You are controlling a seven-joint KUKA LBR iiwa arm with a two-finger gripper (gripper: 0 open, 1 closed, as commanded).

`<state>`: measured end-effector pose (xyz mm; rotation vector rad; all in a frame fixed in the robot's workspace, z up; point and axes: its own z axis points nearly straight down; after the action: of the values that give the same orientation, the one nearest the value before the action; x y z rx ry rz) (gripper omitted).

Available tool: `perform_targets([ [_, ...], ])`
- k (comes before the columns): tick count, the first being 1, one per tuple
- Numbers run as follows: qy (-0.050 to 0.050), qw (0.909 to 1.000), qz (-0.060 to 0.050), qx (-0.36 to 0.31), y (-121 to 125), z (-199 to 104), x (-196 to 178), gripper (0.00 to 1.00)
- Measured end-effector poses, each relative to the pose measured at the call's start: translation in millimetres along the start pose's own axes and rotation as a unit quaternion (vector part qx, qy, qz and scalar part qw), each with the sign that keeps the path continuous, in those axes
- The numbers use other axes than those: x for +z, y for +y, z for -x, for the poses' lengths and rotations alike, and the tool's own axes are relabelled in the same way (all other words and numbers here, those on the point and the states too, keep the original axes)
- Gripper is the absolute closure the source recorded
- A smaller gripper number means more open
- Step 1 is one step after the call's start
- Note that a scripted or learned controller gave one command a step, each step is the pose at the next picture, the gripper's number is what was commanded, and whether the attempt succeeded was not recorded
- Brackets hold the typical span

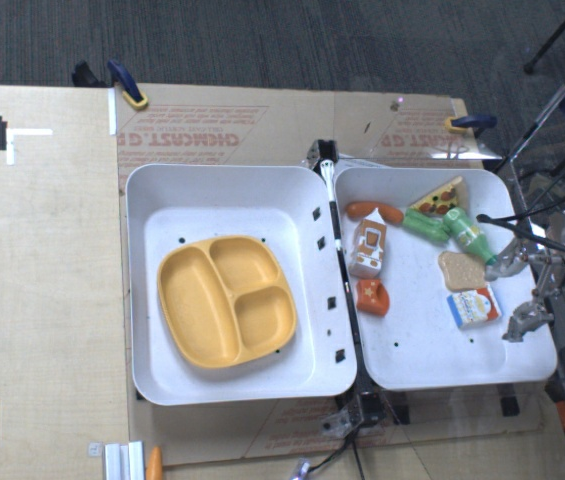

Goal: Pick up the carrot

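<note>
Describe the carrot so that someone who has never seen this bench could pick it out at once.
Look in the right-hand white bin, at its upper left corner near the wall shared with the other bin. The carrot lies there flat, just above a small brown and white carton. It is the one long, slim, orange-red thing; the red piece lower down is short and chunky.
</note>
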<state>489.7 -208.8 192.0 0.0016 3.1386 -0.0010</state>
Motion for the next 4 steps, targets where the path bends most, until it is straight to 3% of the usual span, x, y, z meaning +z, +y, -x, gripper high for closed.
perform_targets([
  [1,-0.001,0.9995,0.001,-0.032,111,-10,52,0.0],
  [2,-0.002,0.9877,0.0,-0.156,50,9,59,0.0],
  [3,-0.002,0.9921,0.001,-0.125,142,28,-1,0.0],
  [4,-0.002,0.9921,0.001,-0.125,252,20,-18,0.0],
])
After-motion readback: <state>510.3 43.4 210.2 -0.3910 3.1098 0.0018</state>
